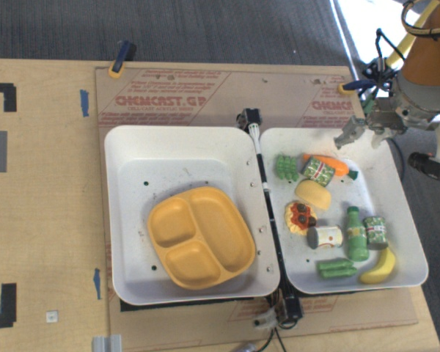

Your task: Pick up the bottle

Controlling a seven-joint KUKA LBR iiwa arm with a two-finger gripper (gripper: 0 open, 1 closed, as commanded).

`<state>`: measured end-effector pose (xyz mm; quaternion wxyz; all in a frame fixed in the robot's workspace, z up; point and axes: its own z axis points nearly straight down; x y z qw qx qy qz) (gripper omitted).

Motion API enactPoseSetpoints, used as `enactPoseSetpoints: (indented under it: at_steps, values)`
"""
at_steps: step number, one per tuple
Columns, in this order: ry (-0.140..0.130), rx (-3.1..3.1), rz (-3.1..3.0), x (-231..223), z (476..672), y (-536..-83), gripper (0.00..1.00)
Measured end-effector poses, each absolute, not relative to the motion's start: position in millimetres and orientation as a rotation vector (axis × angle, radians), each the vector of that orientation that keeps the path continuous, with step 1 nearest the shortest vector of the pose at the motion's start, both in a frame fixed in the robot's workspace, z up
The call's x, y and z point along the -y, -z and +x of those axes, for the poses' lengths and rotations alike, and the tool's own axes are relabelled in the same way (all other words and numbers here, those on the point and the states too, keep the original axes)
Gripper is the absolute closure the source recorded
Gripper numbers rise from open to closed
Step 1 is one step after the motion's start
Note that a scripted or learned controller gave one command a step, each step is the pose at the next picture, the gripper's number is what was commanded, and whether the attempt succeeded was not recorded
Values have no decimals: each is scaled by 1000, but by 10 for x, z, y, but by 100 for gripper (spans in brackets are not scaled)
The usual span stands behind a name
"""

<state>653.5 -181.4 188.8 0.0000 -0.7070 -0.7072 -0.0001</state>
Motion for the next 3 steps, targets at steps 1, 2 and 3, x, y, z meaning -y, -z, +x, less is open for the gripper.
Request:
enactPoseSetpoints:
  at_steps: [1, 2, 3]
  values:
    - [-2, 2275, -2166, 2165, 5917, -1650, 0]
    - [2, 2171, -2272, 2006, 5078, -923, 0]
    - [3, 2173, -2275, 2008, 5083, -1023, 100]
